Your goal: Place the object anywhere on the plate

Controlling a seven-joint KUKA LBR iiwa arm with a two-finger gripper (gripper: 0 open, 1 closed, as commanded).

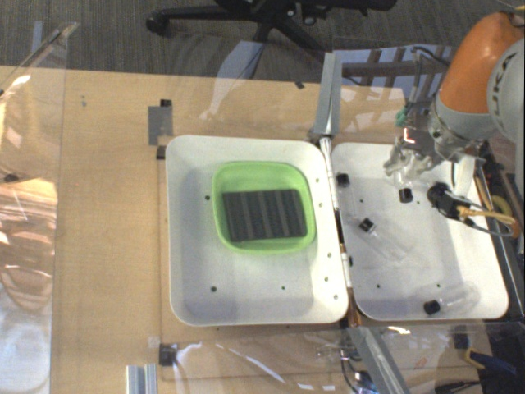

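Jaws (408, 164) hovered over the right bin (459, 302), their state impossible to tell. Just below them sat a small dark object (405, 194), probably light and rigid; pinch its sides. Green plate (264, 179) lay well leftward.

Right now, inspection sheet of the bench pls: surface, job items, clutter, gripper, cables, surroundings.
Surface: wooden bench bearing two white bins side by side; glare streaks at its left.
Job's things: green plate with a dark ribbed middle lies in the left bin; which item is the object to place, cannot tell.
Clutter: small dark pieces scattered in the right bin.
Grippers: gripper is above the right bin's upper part; nothing seen between its fingers.
Cables: dark cable hangs by the wrist, over the right bin.
Surroundings: black office chair base on grey carpet beyond the bench.
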